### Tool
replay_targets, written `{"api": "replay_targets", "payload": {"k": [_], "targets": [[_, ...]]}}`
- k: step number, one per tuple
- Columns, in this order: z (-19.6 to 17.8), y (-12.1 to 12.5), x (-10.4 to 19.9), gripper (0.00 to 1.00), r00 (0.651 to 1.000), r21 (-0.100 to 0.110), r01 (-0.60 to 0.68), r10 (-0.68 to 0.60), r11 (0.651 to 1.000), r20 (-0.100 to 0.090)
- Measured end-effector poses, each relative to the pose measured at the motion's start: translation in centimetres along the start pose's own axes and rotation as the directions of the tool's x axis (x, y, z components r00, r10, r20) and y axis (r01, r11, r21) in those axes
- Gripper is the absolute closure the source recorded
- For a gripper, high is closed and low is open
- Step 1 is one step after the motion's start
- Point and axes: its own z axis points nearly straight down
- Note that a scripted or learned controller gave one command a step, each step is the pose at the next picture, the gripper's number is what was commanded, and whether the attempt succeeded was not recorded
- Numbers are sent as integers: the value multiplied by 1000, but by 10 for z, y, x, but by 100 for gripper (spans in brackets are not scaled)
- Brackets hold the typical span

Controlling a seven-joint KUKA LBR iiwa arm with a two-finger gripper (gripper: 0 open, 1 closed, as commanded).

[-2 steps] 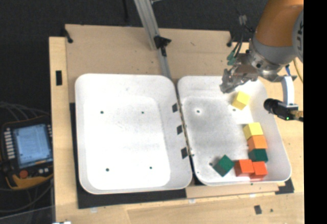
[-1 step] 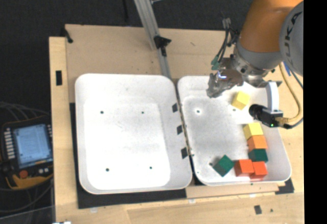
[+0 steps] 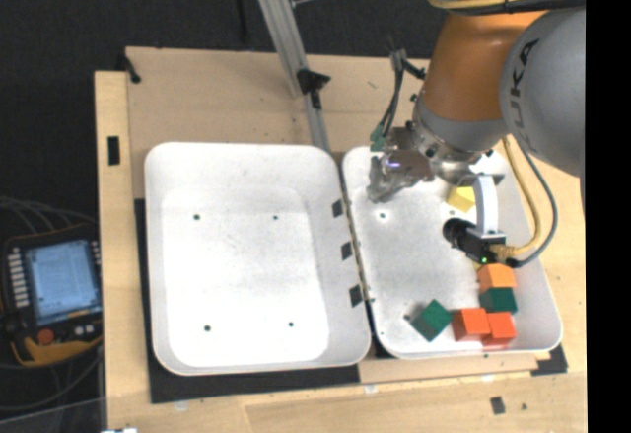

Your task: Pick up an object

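Observation:
My gripper (image 3: 386,180) hangs over the upper left part of the right bin (image 3: 394,253), close to the divide between the two bins. Nothing shows in its grasp. A yellow block (image 3: 460,196) lies just to its right, partly under the wrist. Along the bin's lower right side lie an orange block (image 3: 496,276), a dark green block (image 3: 500,300), a tilted green block (image 3: 430,320) and two more orange blocks (image 3: 465,323) (image 3: 500,326).
The left bin (image 3: 158,224) sits beside the right one on the wooden bench. A slanted metal pole (image 3: 286,36) rises behind the bins. A white and black fitting with cables (image 3: 478,224) hangs off the wrist. A handheld pendant (image 3: 54,283) lies at far left.

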Motion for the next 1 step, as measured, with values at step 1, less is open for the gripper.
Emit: {"api": "replay_targets", "payload": {"k": [1], "targets": [[-3, -13, 50, 100, 1000, -1, 2, -2, 1000, -2]]}}
